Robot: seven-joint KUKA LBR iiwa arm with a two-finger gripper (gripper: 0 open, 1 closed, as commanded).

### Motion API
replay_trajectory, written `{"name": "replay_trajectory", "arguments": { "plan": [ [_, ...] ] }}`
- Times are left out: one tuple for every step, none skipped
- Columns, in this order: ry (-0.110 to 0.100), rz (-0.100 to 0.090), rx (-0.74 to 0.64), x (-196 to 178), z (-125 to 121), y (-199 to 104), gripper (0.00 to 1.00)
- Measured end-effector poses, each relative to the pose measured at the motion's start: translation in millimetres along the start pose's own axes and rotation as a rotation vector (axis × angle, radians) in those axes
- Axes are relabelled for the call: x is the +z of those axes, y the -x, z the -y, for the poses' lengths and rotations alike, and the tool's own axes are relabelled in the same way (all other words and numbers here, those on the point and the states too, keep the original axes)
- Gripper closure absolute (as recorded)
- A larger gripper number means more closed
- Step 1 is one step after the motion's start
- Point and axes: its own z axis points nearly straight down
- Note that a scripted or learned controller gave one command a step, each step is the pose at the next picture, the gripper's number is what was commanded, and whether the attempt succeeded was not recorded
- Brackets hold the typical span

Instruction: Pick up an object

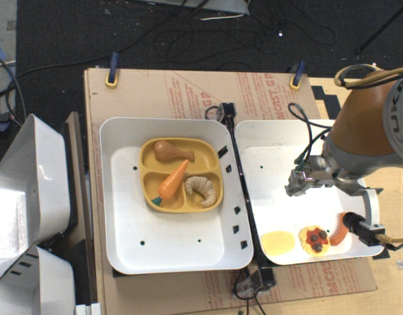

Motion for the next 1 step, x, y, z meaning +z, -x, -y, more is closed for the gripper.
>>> {"name": "replay_trajectory", "arguments": {
  "plan": [
    [-0.001, 0.0, 0.0, -30.9, -1.3, 0.0, 1.0]
  ]
}}
